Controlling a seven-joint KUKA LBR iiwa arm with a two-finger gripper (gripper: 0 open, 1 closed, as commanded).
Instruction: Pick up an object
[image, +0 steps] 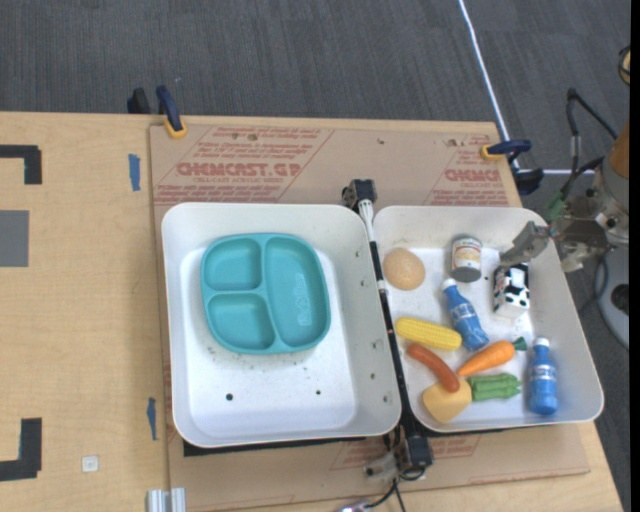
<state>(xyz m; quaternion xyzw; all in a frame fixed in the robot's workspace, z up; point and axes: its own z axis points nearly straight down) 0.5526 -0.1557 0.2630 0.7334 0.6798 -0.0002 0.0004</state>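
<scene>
The jaws (527, 243), whose spread I cannot tell, hover just above-right of the black-and-white toy cow (513, 289), lying lengthwise toward them.

The left bin (190, 330) has the most room: only a teal divided plate (267, 292) sits in its upper middle, leaving bare floor across the lower part and lower right corner. The right bin (585, 400) is crowded. An egg (404, 268) and a small can (465, 258) stand near the top, a cow-patterned carton (513, 290) just right of them, and a blue bottle (463, 313), corn (428, 333), carrot (487, 357), red sausage (434, 366), green piece (495, 386) and second blue bottle (541, 376) pack the lower half. The end effector (528, 240) hangs at the frame's right over that bin's upper right corner.
</scene>
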